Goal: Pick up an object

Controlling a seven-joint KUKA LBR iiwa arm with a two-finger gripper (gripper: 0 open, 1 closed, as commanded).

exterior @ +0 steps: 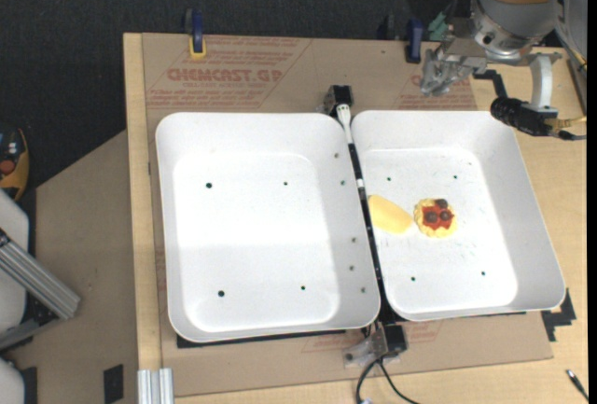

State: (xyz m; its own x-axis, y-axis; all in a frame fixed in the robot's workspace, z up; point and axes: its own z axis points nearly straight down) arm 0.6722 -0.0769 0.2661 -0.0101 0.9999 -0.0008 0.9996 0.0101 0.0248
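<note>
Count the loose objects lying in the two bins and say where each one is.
2. A yellow piece lies in the right bin, near its left wall. A round item with red spots lies just right of it, near the bin's middle. Nothing looks hidden.

White bins [252,136] hold a yellow piece [390,215] and red-spotted round [435,216].

Two bins sit side by side on the tabletop [242,66]. The right bin [504,160] holds two objects, a lemon-shaped piece [390,215] left of a round piece [435,216].
</note>
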